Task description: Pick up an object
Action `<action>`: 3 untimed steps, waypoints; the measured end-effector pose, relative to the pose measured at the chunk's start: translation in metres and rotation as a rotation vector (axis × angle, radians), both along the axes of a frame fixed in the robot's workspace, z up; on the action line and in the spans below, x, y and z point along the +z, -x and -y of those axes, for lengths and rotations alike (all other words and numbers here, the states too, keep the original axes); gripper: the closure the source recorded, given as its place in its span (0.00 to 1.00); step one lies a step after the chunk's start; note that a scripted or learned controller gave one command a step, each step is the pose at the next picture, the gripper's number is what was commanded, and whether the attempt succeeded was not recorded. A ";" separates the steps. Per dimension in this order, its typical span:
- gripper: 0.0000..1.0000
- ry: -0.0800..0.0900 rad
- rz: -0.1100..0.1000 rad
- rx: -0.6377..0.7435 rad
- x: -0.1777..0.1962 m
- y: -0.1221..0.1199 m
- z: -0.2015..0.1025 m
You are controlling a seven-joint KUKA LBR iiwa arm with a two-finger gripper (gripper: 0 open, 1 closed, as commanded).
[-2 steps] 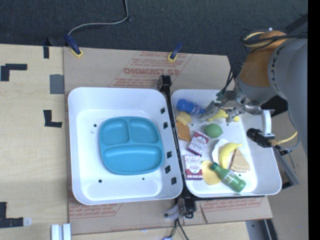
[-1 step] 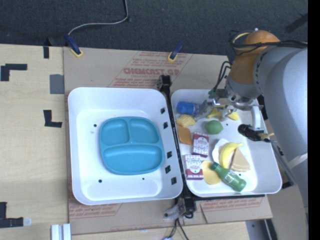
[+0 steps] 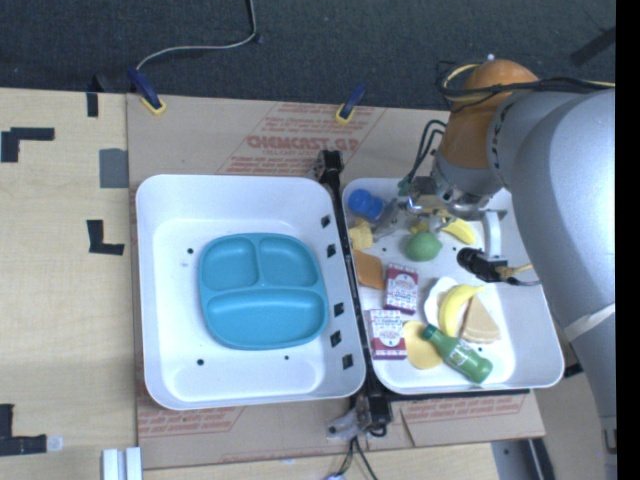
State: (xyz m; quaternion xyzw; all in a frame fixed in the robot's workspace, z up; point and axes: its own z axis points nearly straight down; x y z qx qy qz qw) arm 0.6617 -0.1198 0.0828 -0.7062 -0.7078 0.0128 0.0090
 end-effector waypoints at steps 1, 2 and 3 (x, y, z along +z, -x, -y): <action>0.00 -0.002 0.033 -0.003 0.004 0.060 0.042; 0.00 -0.006 0.018 0.002 0.002 0.005 0.012; 1.00 -0.004 0.026 0.000 0.012 0.004 0.012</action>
